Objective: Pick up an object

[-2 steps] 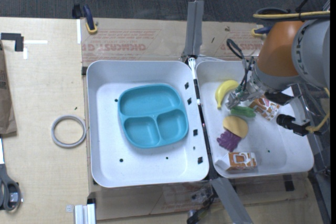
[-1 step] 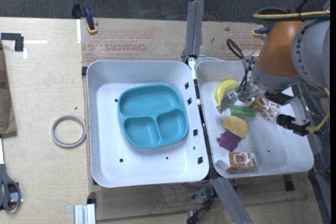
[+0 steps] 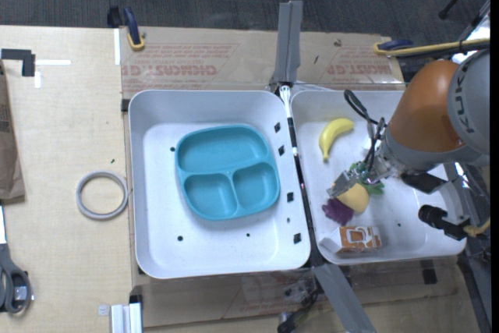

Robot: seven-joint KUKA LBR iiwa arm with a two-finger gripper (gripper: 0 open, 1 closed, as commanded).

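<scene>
- Gripper (image 3: 348,185) sits low in the right bin (image 3: 405,234), at the end of the grey arm (image 3: 425,121) with its orange band, which reaches in from the right.
- Its tip is down among a small cluster of objects and appears to touch a yellow rounded object (image 3: 355,199); whether that object lies between the fingers cannot be told, and whether the hand is apart or together cannot be told either.
- Just left of the yellow object lies a purple object (image 3: 337,210), touching or nearly touching it.
- A banana (image 3: 334,136) lies farther back in the same bin, apart from the tip.
- A small orange and white carton (image 3: 359,239) lies nearer the front edge of that bin, close to the cluster but separate.
- The left bin (image 3: 156,175) holds a blue divided plate (image 3: 228,172).
- Judged step: the arm looks to be at the grasp itself, lowered onto the yellow object, with no lift made yet.
- Judged next move: close firmly on one object alone, then rise straight up; the crowding purple piece could be nudged or pinched along with it.
</scene>
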